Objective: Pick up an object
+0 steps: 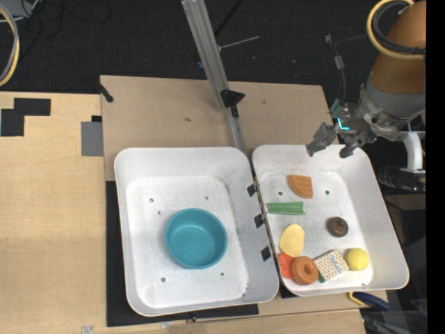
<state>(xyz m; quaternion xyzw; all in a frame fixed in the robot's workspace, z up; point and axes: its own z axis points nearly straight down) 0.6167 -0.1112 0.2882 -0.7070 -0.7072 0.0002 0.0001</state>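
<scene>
Overhead, open empty pincer [334, 146] above right bin's [389, 218] far rim

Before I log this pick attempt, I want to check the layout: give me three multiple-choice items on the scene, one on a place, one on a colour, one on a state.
1. Where does the bowl sit?
A. left bin
B. right bin
C. on the bench

2. What colour is the flat stick in the right bin?
A. red
B. green
C. white

3. What is the gripper doing?
A. gripping the bowl
B. hanging over the right bin's far rim, its jaws around nothing
C. pressed on the doughnut

Answers: 1 A, the bowl lies in the left bin; 2 B, it is green; 3 B, nothing sits between its jaws.
</scene>
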